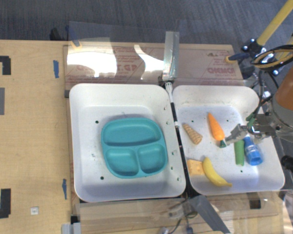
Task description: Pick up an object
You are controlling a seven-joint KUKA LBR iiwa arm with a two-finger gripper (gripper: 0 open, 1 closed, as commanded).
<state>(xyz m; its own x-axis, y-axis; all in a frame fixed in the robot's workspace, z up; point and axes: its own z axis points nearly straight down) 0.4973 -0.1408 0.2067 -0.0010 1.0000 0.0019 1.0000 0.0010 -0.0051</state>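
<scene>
Gripper (233, 136) hovers in the right bin (224, 95), jaws' state unclear; the carrot (215, 126) lies just left, long axis near-to-far.

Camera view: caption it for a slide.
Gripper reaches beside a carrot in the right bin; teal tray sits left.

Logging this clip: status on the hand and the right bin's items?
Hand low in right bin, beside carrot. Nothing seen held. Green cylinder, blue bottle crowd close.
</scene>
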